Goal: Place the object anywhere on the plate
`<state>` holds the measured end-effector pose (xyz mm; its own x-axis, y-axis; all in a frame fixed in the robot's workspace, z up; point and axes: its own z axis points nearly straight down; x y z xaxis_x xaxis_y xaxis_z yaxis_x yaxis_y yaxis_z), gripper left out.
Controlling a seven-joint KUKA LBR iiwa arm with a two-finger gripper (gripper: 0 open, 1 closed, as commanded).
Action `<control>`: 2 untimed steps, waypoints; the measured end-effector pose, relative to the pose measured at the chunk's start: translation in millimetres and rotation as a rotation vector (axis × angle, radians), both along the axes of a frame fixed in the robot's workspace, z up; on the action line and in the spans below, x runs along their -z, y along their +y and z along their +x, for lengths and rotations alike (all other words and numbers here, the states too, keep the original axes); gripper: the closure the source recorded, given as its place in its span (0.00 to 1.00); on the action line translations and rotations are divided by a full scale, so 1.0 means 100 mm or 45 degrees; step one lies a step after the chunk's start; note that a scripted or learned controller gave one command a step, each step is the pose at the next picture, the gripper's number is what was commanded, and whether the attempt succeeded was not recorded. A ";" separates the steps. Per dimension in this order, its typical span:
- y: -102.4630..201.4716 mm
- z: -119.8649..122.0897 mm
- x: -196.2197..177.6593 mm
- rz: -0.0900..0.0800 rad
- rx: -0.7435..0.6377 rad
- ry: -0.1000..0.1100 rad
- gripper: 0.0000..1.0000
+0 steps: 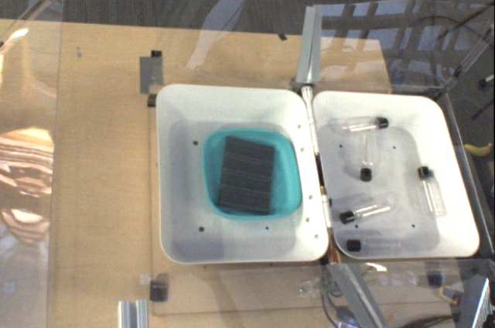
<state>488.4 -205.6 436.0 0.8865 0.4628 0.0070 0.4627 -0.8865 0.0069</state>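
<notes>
No arm or gripper reaches over the bench, so the hand's state cannot be told. Two white bins sit side by side. The left bin (174, 164) holds one teal plate (288, 172), and one dark ribbed block (247, 175) lies flat on it, its long axis running near to far, tilted slightly right at the far end. The right bin (456, 187) holds five clear vials (363, 124) with black caps, scattered apart.

My view looks down on a teal plate (252, 173) in the left bin (178, 164). A dark ribbed block (247, 175) lies on it. Clear vials (363, 125) lie scattered in the right bin (456, 187).
</notes>
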 end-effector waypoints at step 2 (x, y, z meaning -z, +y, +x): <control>0.00 0.00 0.00 0.001 0.314 -0.001 0.00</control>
